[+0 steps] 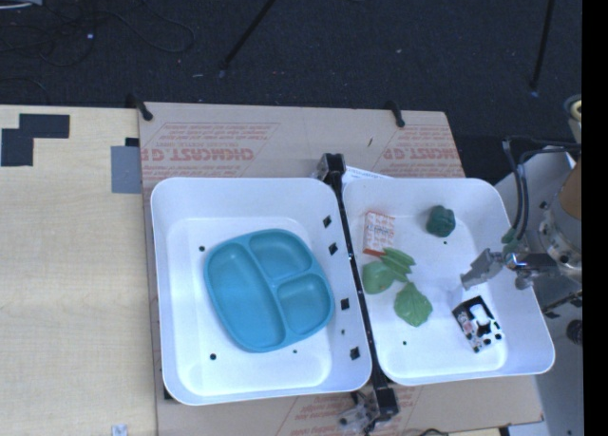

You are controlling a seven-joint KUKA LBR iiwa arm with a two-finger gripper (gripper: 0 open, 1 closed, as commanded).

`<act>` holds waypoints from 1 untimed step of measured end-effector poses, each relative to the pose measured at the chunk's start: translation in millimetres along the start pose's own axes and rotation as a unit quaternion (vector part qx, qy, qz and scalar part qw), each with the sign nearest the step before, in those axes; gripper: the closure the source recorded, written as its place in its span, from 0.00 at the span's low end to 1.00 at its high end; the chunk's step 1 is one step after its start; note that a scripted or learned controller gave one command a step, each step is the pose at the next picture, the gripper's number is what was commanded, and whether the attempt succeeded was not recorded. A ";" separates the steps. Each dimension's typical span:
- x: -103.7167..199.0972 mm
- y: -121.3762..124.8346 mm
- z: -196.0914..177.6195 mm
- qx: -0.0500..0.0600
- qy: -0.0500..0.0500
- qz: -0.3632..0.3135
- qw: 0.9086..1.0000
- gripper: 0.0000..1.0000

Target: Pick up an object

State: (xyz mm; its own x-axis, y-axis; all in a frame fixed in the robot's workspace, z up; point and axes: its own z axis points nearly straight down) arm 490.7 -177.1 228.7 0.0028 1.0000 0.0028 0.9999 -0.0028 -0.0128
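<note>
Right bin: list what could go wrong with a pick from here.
1. The green leafy pieces lie bunched together, touching the small printed card, so a grasp there may catch two things or slip off.
2. The black and white object lies near the right bin's outer wall, leaving little room.
3. The gripper sits over bare floor between objects, so closing here would likely grab nothing.

a lab: taped cardboard bench (285, 140), floor cables (142, 16).

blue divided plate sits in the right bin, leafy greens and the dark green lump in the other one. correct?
Not quite. The camera view shows the blue divided plate in the left bin; the leafy greens and the dark green lump are in the right bin.
</note>
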 end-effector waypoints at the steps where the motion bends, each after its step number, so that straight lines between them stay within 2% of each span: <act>1: 0.1 2.4 -5.4 -0.006 -0.001 -0.001 1.000 0.00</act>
State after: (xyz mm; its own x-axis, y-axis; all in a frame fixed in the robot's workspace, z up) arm 493.2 -177.0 234.0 0.0000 1.0000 0.0000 1.0000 0.0000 -0.0014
